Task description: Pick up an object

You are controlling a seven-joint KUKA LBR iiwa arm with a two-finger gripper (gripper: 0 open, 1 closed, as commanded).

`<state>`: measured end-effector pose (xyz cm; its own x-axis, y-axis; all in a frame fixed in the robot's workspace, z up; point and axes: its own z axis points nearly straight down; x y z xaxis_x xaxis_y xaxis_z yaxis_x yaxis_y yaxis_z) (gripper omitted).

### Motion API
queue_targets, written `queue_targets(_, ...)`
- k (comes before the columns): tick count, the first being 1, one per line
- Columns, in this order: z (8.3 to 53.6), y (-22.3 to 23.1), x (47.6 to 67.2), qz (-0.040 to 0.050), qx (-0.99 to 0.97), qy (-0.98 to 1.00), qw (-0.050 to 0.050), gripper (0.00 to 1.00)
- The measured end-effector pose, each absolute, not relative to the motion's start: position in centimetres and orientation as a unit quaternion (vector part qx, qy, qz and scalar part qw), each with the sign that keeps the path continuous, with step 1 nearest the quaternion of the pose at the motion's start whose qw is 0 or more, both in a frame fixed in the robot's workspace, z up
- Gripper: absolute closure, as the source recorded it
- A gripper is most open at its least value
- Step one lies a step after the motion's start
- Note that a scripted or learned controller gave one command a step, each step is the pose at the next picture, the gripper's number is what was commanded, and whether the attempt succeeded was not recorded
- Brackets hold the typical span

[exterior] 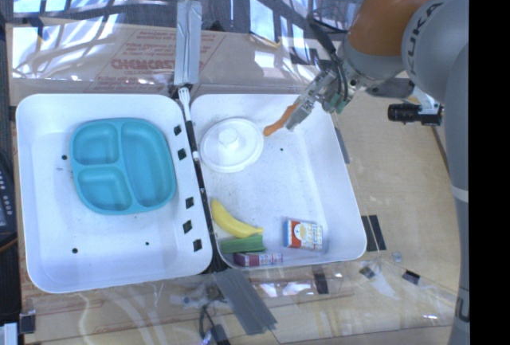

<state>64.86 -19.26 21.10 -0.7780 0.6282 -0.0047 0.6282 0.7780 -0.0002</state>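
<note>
Two shallow white bins sit side by side on the bench, and we count the contents as follows: 1 item in the left bin [40, 256], 5 in the right bin [335, 200]. Left bin holds a single blue divided plate [123, 166] w/ three compartments, lying flat toward the bin's middle. Right bin: 1 white round lid-like dish [231, 144] near the far-left corner, 1 thin orange stick (maybe a carrot, too small for us to be sure) [275, 127] just right of the dish, 1 yellow banana [231, 220] near the left wall toward the front, 1 green item [241, 244] just beside the banana's front end, touching it as far as we can see, 1 small carton [303, 234] w/ orange and white print near the front-right, and 1 slim tube-like thing [259, 259] along the front wall, so make that 6 in the right bin, not 5. One gripper [296, 119] hangs over the far-right part of the right bin, its tip right at the orange stick's upper end. We see the stick meeting the fingertips, but whether it sits between them, or how far apart the jaws stand, we cannot tell at this res.
</note>
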Motion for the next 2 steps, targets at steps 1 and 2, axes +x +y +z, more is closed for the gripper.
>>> queue_targets(1,22.2,-16.8,63.3,-0.0006,0.434,0.901,-0.001,1.00)
queue_targets(2,23.4,-12.1,63.2,-0.0011,0.590,0.807,-0.001,1.00)
